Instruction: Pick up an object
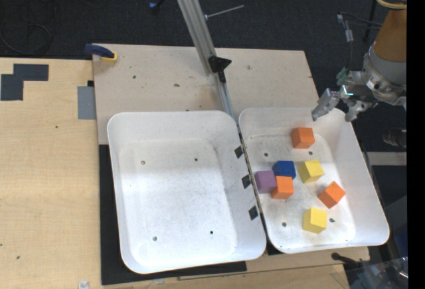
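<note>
Clamp (pixel 101 52): blue and yellow, at the bench's far left corner.
Left bin (pixel 174 127): white, shallow, floor speckled with dark marks.
Rail (pixel 194 17): grey aluminium, rising at a slant from between the two bins toward the back.
Right bin (pixel 364 168): white, touching the left bin along a shared edge; holds seven blocks.
Purple block (pixel 265 181): near the bin's left wall, touching the orange block (pixel 283 187) beside it.
Blue block (pixel 284 169): just behind that orange block, touching it.
Far orange block (pixel 303 137): alone, toward the back of the bin.
Yellow block (pixel 310 170): just right of the blue one.
Near yellow block (pixel 315 220): toward the bin's front.
Right orange block (pixel 331 194): tilted, between the two yellow blocks and to their right.
Gripper (pixel 337 104): above the right bin's back right corner, fingers spread apart, nothing between them; well apart from all blocks.
Arm (pixel 390 42): enters from the right, orange band above the wrist.
</note>
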Controlling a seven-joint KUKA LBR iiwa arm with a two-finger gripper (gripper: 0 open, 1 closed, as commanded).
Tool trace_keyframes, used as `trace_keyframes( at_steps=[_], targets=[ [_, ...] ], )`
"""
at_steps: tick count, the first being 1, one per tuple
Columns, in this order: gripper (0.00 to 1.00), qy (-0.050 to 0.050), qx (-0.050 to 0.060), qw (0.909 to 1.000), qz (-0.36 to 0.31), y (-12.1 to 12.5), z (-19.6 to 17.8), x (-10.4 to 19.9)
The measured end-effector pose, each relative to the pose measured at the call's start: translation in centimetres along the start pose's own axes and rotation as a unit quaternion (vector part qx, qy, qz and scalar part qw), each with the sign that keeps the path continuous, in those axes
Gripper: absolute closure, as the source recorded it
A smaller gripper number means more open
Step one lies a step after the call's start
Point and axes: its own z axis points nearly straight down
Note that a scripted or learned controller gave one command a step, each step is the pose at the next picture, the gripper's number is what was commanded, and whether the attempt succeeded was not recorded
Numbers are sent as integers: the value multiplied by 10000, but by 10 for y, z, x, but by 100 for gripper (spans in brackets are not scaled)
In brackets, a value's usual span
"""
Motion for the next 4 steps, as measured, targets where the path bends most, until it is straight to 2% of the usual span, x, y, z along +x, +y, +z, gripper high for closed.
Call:
trace_keyframes(
  at_steps=[1, 2, 3, 4],
  targets=[
    [0, -9, -22, 10000, -20, 1, -3, 1],
    [0, -4, -7, 10000, -14, 4, 44, 7],
    [0, 0, 7, 10000, 0, 1, 109, 8],
    [0, -6, -17, 10000, -2, 1, 158, 10]
  ],
)
